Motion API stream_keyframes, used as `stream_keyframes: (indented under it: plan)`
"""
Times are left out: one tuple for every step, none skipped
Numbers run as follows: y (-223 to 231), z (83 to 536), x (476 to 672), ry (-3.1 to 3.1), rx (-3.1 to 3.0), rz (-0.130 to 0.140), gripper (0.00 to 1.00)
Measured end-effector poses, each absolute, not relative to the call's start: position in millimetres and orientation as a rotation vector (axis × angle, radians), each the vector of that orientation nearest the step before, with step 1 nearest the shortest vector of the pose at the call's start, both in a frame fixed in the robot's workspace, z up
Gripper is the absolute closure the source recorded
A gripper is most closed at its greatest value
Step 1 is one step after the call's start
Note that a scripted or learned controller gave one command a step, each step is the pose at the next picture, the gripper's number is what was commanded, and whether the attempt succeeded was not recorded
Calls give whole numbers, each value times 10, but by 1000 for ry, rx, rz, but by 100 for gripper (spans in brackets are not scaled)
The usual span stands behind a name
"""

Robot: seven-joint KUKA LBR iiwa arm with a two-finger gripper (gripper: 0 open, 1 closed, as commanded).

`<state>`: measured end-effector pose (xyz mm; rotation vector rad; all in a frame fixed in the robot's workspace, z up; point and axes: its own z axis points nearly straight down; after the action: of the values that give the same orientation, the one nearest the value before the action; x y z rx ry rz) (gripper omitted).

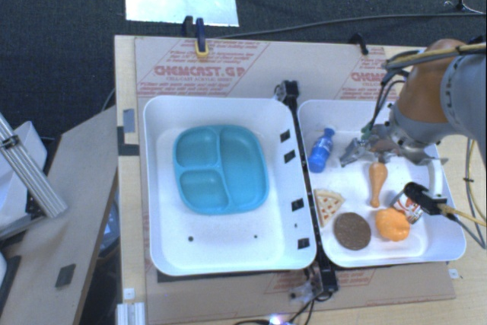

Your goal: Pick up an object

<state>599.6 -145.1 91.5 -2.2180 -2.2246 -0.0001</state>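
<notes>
Worktop point(228, 61) comes first in size, a board stamped with red lettering that carries two white bins side by side. Next, the left bin point(163, 240) holds a blue divided plate point(221, 168) lying flat in its middle. Then the right bin point(449, 243) holds the small things: a blue bottle point(321, 150) near its left wall, a pizza slice toy point(329, 205) below that, a brown round cookie point(352, 231) near the front edge, an orange fruit point(392, 224) just beside the cookie, a small printed can point(409, 204) touching the fruit's upper right, and a tan drumstick point(377, 181) standing lengthwise in the middle. The grey arm point(445, 99) reaches in from the right, and its hand point(365, 149) hangs over the upper middle of this bin. Whether the hand is open or closed cannot be told at this size, and nothing visible sits in it. The step in hand looks like the approach, with no object lifted yet. The drumstick lies just below the hand and slightly right of it, the nearest candidate; the bottle lies just to its left. The next move likely calls for centring over one of them, lowering, and closing across the narrow width.
</notes>
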Motion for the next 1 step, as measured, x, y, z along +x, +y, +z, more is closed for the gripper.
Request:
stream_keyframes:
  plan:
    - [-1456, 1047, 6001, -2224, -2222, -2, 100]
